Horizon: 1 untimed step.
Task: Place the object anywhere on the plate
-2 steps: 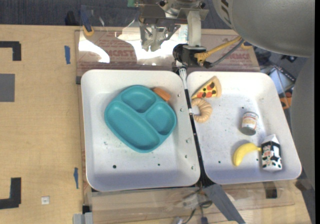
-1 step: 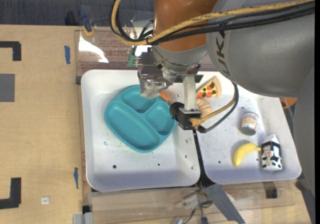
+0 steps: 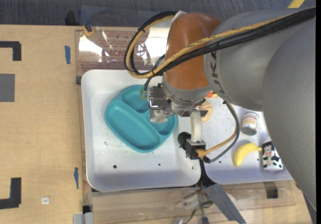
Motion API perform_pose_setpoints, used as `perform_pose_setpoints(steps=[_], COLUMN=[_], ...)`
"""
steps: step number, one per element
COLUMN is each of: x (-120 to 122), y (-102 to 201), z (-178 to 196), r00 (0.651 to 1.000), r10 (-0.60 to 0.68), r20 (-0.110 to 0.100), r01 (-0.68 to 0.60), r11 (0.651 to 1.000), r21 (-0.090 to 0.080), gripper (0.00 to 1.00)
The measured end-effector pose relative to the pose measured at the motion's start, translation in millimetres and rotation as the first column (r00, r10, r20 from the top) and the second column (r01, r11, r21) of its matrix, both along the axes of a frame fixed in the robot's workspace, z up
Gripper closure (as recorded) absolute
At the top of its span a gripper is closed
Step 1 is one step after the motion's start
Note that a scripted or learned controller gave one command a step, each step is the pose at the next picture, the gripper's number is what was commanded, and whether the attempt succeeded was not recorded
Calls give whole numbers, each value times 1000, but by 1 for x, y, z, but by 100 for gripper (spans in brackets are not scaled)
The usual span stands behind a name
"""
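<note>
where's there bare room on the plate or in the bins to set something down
The teal plate has bare room in its big near compartment, left of the gripper and up to the plate's left rim. In the left bin, the floor in front of the plate is bare. The right bin is crowded: banana, can, small carton.

The scene is being lit brightly and evenly from above. Strong glare is being thrown off the clear plastic sheet [image 3: 108, 47] behind the shallow white bin [image 3: 98, 158]; the near grey arm [image 3: 271, 62] is being rendered soft.
</note>
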<state>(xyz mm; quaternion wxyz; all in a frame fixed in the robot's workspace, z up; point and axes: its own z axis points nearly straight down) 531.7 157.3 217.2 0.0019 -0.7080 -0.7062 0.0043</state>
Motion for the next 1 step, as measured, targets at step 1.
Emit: perform_pose_setpoints(steps=[1], x=[46], y=[-44], z=[-14], r00=[1000], r10=[-3], r20=[7], r01=[3], r11=[1000], r21=[1], gripper=[100])
